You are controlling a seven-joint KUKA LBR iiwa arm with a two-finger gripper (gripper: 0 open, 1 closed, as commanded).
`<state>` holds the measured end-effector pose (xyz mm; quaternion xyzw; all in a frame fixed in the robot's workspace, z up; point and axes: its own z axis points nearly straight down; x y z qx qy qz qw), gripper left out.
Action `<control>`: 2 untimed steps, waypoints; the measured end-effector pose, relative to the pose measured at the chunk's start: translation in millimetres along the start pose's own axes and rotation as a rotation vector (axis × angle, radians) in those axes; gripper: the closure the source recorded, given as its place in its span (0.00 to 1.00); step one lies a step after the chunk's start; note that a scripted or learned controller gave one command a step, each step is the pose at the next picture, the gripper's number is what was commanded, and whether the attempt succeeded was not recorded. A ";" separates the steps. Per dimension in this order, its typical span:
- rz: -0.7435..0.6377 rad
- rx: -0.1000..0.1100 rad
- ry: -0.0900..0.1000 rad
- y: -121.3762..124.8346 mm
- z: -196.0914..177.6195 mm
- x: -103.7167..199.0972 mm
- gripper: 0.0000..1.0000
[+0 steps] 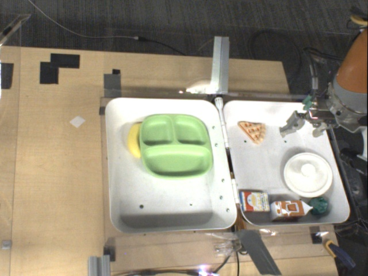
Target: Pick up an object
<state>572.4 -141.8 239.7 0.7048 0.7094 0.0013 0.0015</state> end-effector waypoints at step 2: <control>-0.047 -0.003 -0.001 98.2 152.8 47.0 0.00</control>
